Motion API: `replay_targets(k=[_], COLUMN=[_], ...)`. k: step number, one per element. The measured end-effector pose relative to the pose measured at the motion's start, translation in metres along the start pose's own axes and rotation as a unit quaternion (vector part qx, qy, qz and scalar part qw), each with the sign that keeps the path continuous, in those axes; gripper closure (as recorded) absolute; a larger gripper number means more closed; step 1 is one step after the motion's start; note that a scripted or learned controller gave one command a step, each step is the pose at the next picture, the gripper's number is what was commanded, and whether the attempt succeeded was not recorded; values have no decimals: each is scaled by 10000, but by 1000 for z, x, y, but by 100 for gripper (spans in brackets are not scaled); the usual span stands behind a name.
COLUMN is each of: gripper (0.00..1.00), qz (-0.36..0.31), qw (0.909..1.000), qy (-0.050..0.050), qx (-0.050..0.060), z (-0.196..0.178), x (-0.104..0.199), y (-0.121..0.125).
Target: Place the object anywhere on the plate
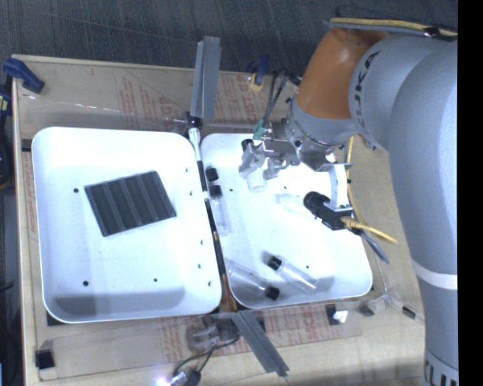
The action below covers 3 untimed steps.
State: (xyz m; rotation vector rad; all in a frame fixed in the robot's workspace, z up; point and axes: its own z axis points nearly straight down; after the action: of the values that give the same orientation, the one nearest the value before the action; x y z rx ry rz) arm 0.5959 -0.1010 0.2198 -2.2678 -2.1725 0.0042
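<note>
A dark grey ribbed plate (131,203) lies flat in the left bin (56,288), a little left of its middle. Several clear tubes with black caps lie in the right bin (354,280). One tube (292,274) rests near the front, a second tube (252,283) lies by the front left corner, and a third tube (217,203) runs along the left wall. My gripper (255,166) hangs over the far left part of the right bin, well to the right of the plate. Something pale and clear shows just below its tip, too faint to name.
A grey bar (205,75) stands up behind the divider between the bins. A black cable fitting (326,209) with a yellow lead hangs from the wrist over the right bin. The big grey arm covers the right side. Blue clamps sit at the bench's far left corner.
</note>
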Motion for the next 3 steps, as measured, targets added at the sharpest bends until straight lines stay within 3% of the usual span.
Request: replay_targets(k=[1,2,3], gripper=[100,100,100], qz=[851,1291,1138], qw=[9964,9916,9935], qy=[6,15,-12], qx=[4,6,22], z=[-2,-57,-18], x=[59,156,250], y=[58,53,-25])
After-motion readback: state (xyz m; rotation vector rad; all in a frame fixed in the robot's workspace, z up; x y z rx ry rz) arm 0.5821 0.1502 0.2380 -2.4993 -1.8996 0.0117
